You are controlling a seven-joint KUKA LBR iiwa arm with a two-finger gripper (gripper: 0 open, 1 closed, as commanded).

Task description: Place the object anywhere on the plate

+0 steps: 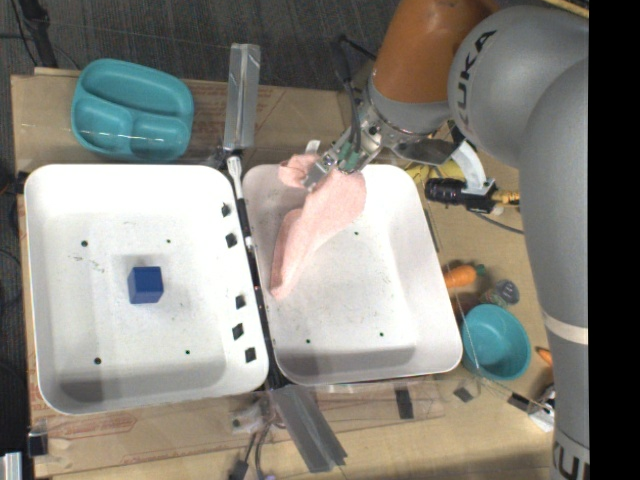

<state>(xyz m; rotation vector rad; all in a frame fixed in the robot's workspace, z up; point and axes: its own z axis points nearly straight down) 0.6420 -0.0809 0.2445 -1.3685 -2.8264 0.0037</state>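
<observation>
In the camera view, the gripper (335, 160) hung over the far edge of the right bin (400, 353), its fingers pinched on the top of a pink cloth (312, 230) that trailed down into that bin. A blue block (146, 284) sat in the left bin (60, 368). A teal plate (132, 108) lay behind the left bin.

Wooden bench (500, 238) carries two white bins (60, 198) (side by side).

Bright even overhead light, soft shadows, bins (60, 258) perhaps overexposed, slightly soft focus
</observation>
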